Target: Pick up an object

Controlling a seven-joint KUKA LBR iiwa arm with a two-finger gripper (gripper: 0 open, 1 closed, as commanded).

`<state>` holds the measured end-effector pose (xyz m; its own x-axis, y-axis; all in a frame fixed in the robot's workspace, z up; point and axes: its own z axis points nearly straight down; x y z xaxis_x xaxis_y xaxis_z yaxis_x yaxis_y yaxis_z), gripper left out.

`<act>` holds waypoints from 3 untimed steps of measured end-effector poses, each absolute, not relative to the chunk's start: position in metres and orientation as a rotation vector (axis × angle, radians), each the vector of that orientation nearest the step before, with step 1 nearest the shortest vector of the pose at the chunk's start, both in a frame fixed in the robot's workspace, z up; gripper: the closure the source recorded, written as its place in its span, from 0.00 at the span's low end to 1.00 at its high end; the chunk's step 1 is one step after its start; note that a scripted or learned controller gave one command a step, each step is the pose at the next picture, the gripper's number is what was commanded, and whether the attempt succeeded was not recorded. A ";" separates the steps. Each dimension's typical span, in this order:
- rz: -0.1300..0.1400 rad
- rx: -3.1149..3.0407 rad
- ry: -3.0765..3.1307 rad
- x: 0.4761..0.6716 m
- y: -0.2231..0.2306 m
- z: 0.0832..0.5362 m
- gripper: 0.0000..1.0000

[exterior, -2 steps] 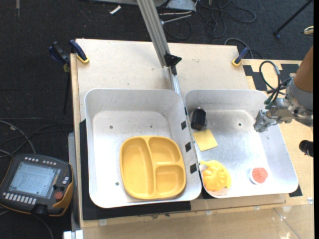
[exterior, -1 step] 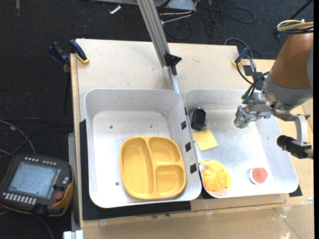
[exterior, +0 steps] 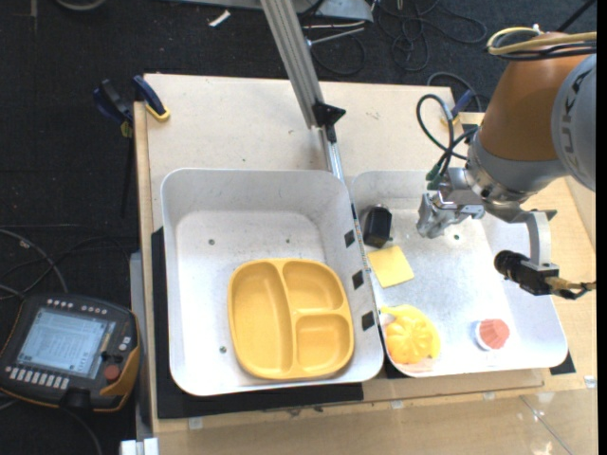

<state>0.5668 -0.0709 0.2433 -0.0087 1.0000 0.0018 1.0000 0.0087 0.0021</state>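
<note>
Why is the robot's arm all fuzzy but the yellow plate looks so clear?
In the camera view, the yellow plate in the left bin is sharp under even, soft light with faint shadows; the arm's orange band sits close to the lens, so it looks soft and blurry, and the gripper below it is slightly smeared.

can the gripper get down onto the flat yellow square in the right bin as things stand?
Probably yes. The flat yellow square lies open on the right bin's floor, nothing over it. The gripper hovers just right of it; the small black block sits close above it and could crowd a finger.
</note>
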 end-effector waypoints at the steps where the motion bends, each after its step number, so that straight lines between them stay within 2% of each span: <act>1: 0.000 2.214 2.231 0.567 -0.019 0.232 1.00; 2: 0.003 2.213 2.230 0.570 0.033 0.242 1.00; 3: 0.003 2.213 2.230 0.582 0.079 0.242 1.00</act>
